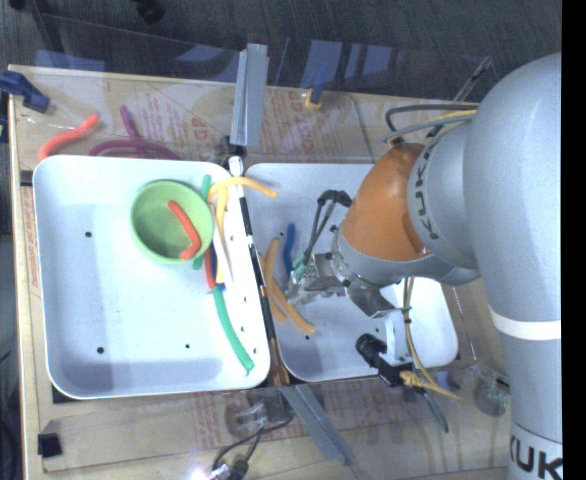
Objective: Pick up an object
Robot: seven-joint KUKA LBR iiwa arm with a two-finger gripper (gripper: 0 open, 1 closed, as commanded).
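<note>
The gripper [299, 286] hangs low in the right white bin [428, 343], just beside long orange rubbery strips [288, 308] running lengthwise down-right — whether it is open or closed I cannot tell.

A green bowl [171, 222] stands upright in the left bin, in its upper middle part, and a short orange-red strip [185, 224] lies curved inside it. A long green strip [233, 333] lies just beside the right wall of this bin and bends toward the lower corner. A yellow strip [235, 190] rests across the rims between the two bins. In the right bin, orange strips [285, 303] lie near the left wall, with a small blue piece [290, 246] just above them.
</note>
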